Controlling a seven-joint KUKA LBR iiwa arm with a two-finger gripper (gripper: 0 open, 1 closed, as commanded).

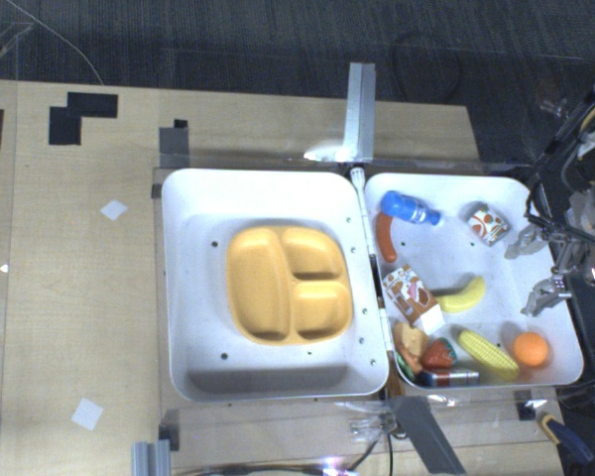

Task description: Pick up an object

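Your gripper (pixel 543 266), fingers spread wide at the frame's right edge, could slip off the round orange (pixel 531 349) below.

- The arm is seen entering at the right edge of the frame, about mid-height, with most of its body cut off by that edge.
- A sliver of grey housing with a touch of orange is visible at the far right, just above the middle of the frame.
- Dark cabling is seen looping along the upper right, above the wrist.
- The gripper (pixel 540 269) is placed at the right of the frame, slightly below centre height.
- Two metallic fingers (pixel 524 242) are seen pointing toward the left, one above the other in the picture.
- The fingers are spread apart, with a clear gap and nothing seen between them.
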